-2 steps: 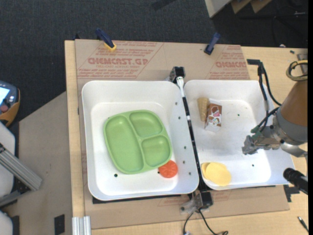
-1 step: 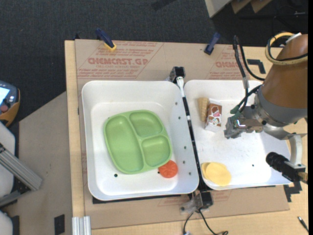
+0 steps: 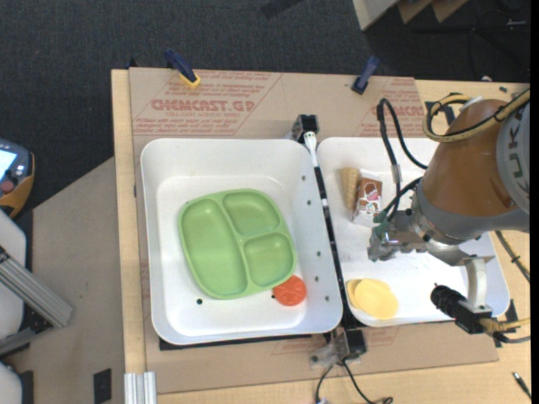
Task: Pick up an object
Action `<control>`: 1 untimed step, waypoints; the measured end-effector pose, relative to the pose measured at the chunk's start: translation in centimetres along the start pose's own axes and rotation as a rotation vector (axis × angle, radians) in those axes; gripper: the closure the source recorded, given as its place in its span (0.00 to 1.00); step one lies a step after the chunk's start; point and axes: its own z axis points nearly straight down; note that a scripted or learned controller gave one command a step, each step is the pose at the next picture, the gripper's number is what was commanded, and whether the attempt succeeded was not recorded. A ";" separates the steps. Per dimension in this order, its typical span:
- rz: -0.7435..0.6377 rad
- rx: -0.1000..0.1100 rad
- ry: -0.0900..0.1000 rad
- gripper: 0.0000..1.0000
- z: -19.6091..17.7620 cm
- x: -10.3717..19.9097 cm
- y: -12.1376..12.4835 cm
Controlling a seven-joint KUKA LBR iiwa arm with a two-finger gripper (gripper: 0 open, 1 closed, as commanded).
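Observation:
A green divided plate (image 3: 238,242) lies in the left bin (image 3: 160,225), with a small red round object (image 3: 291,291) at its lower right corner. In the right bin (image 3: 341,162) lie a tan cone-shaped item (image 3: 349,188), a brown-and-white packet (image 3: 367,197) beside it, and a yellow round object (image 3: 373,297) near the front wall. My gripper (image 3: 381,244) hangs over the middle of the right bin, just below the packet and above the yellow object. The orange wrist (image 3: 467,175) covers the bin's right part.
A black divider strip (image 3: 322,217) runs between the two bins. Clamps (image 3: 183,67) hold the cardboard sheet at the back. Cables (image 3: 396,141) loop over the right bin's far side. A black fitting (image 3: 455,305) sits at the right bin's front right.

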 end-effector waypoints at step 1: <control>0.005 -0.011 -0.007 1.00 4.3 -7.3 5.7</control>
